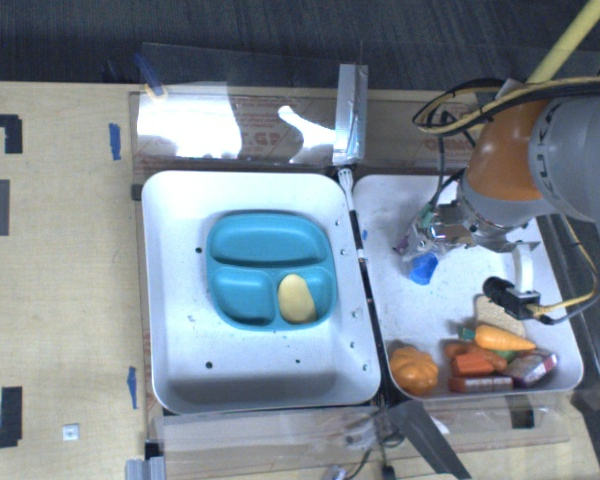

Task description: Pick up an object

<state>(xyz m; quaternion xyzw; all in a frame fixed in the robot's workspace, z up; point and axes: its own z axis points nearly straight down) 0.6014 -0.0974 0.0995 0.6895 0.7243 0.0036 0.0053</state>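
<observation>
- Table (50, 298) carries two shallow white bins side by side: left bin (170, 298), right bin (400, 313).
- Left bin holds a blue divided tray (245, 253); a pale yellow, egg-shaped item (297, 298) sits in the tray's lower right compartment.
- Right bin: a cluster along its near edge. Small orange pumpkin-like piece (414, 366) at the near left corner; to its right a carrot (504, 339) lying across a red block (473, 362), with a dark reddish item (534, 369) at the far end. Too small to name these more surely.
- Arm (540, 158) reaches in from the right, orange band above the wrist, over the far part of the right bin.
- Gripper (427, 251) points down toward the bin floor, low over the far-left part of the right bin.
- A small blue object (423, 268) sits right at the gripper tip. Cannot tell whether it is between the fingers or merely under them, nor how far apart the fingers stand.
- Step in hand, by my reading: the grasp attempt on the blue object, either closing or about to lift.
- Next move calls for a straight, slow lift, then a check that the blue object rises clear of the bin floor with the gripper. If it stays down, re-centre over it and descend again.
- Blue object lies well apart from the near-edge cluster, so little risk of knocking neighbours.
</observation>
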